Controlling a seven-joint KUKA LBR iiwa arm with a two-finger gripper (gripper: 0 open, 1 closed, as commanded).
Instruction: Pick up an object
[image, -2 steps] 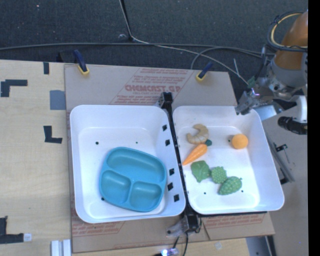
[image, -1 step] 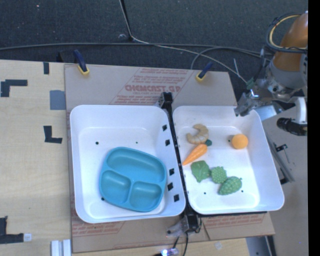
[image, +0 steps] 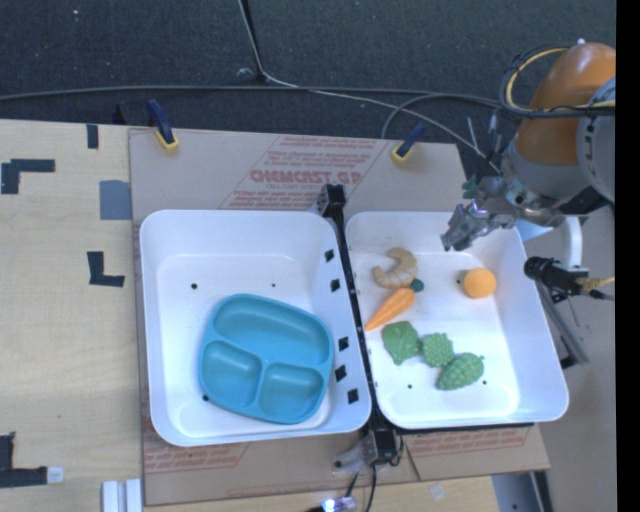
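Note:
The right bin holds a tan curved piece, an orange carrot, a small orange fruit and three green items: a leafy piece, a broccoli-like piece and a bumpy green cluster. My gripper hangs over the bin's upper right part, above and left of the orange fruit, apart from every object. Nothing shows between its fingers.
The left bin carries a blue divided plate. Black clips run down the wall between the bins. Cables hang near the arm at the right, and two clamps hold the cardboard's far edge.

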